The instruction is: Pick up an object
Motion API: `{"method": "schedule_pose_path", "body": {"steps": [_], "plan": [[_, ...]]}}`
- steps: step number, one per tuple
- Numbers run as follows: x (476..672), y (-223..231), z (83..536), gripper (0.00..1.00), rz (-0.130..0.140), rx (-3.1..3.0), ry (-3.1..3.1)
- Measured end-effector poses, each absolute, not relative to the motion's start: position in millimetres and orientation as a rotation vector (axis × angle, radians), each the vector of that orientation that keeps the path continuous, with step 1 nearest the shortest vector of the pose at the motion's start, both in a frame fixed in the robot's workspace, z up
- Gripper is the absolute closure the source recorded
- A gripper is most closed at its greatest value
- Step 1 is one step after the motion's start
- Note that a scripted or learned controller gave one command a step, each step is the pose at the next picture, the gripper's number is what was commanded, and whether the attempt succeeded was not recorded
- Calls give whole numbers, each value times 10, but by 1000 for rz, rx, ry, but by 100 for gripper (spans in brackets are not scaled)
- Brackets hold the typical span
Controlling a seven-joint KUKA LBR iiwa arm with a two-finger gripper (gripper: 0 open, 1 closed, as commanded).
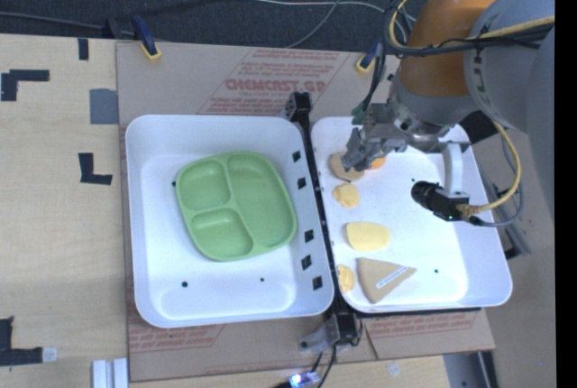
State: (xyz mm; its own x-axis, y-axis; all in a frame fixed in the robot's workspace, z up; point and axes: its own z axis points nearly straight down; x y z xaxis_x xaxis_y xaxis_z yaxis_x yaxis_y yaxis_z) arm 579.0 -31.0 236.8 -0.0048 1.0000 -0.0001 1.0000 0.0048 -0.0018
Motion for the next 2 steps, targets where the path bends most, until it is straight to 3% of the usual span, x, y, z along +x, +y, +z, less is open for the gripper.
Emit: {"method": "schedule_pose_path", "body": {"steps": [2], "plan": [[5641,738,2232,100,4,-2214,-2226]]}}
